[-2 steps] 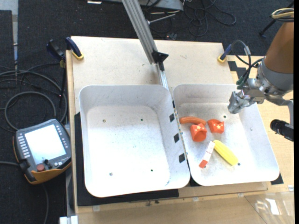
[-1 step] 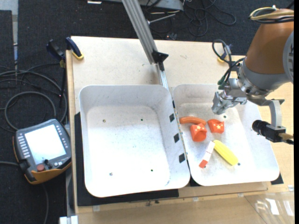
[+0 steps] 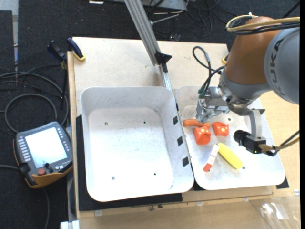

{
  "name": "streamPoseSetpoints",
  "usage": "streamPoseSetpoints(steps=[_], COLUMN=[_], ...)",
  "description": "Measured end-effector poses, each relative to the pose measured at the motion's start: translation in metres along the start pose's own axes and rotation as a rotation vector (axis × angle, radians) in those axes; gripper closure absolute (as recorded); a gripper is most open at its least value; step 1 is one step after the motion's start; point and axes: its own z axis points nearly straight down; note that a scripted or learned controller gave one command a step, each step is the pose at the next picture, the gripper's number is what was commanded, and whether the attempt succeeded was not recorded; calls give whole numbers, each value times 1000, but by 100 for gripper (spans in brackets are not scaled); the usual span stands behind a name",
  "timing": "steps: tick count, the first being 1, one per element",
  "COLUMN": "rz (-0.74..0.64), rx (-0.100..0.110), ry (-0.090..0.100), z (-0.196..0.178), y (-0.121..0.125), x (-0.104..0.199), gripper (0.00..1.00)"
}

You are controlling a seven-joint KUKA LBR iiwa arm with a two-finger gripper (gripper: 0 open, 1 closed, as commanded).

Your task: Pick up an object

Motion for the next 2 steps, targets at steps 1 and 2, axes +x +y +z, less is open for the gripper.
streamPoseSetpoints(steps=[1,2], rz=[0,1], rx=[2,2], ry=[0,0], z=[16,24], y=[-15,-33], x=[55,102], gripper=[100,100])
